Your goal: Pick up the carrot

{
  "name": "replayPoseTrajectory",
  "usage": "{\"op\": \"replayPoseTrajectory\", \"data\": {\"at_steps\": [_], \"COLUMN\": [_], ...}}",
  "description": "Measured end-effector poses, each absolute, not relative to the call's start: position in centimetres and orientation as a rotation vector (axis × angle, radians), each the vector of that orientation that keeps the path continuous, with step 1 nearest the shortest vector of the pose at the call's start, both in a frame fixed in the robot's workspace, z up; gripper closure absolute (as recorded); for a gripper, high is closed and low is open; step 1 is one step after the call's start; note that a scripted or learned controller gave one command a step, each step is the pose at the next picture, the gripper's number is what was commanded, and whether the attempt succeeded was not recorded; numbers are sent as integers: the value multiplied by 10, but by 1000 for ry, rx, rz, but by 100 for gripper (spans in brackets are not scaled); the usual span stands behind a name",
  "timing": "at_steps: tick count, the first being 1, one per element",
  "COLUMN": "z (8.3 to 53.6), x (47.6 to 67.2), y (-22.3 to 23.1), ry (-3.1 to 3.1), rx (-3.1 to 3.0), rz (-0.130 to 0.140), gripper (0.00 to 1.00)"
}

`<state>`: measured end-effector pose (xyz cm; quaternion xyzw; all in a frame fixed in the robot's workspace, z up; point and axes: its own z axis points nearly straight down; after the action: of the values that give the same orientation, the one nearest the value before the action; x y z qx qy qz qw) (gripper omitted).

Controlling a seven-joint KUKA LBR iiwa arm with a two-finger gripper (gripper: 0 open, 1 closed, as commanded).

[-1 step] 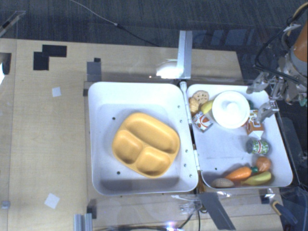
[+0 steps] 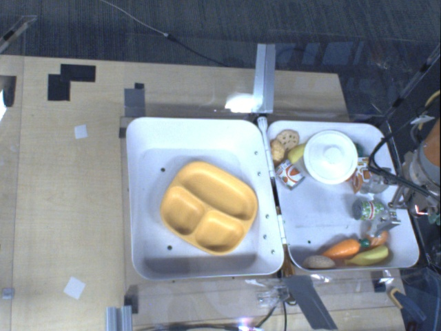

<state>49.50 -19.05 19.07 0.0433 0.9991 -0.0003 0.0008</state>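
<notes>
Carrot [image 2: 342,248] in rt bin [image 2: 413,250], yellow tray [image 2: 209,207] in left bin [image 2: 145,254]

A yellow divided plate [image 2: 209,206] lies tilted in the left white bin [image 2: 145,185]. In the right bin [image 2: 324,219], a white round lid [image 2: 331,158] sits at the top, with cookies [image 2: 282,143] and a small red-and-white carton [image 2: 290,175] just to its left. A yellow banana [image 2: 368,256] and a tan potato [image 2: 318,261] lie along the bottom edge, and a small green-labelled can [image 2: 370,209] rests near the right wall.

You've an orange carrot [image 2: 342,247] with a green tip — beside a yellow banana [image 2: 368,256]. The divided plate [image 2: 209,206] is mustard yellow; the bowl [image 2: 331,157] is white.
</notes>
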Motion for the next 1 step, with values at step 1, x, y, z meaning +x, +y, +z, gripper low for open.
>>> {"op": "replayPoseTrajectory", "data": {"at_steps": [1], "z": [103], "x": [488], "y": [-156], "ry": [3107], "rx": [436], "rz": [2], "gripper": [0]}}
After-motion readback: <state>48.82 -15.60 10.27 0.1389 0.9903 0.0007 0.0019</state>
